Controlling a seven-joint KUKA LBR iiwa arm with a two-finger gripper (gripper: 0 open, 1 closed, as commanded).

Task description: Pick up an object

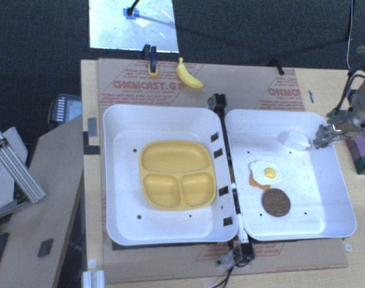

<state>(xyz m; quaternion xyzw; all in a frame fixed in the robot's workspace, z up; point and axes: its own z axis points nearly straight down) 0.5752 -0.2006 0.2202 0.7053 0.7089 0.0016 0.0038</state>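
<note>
Since the gripper sits at the right bin's far edge, we can't tell its state. Pickable stuff lies nearby: a clear blob right beside it, fried egg and patty further down-left.

The right bin holds three things: a fried egg, white with a yellow yolk, lies flat near the middle, partly over an orange slice that shows at its lower edge. Just below it lies a round, flat brown patty, close to the slice but seemingly apart from the egg. A pale, whitish, blurred object lies toward the bin's far right part, well apart from the egg, its shape hard to tell against the white floor.
</note>
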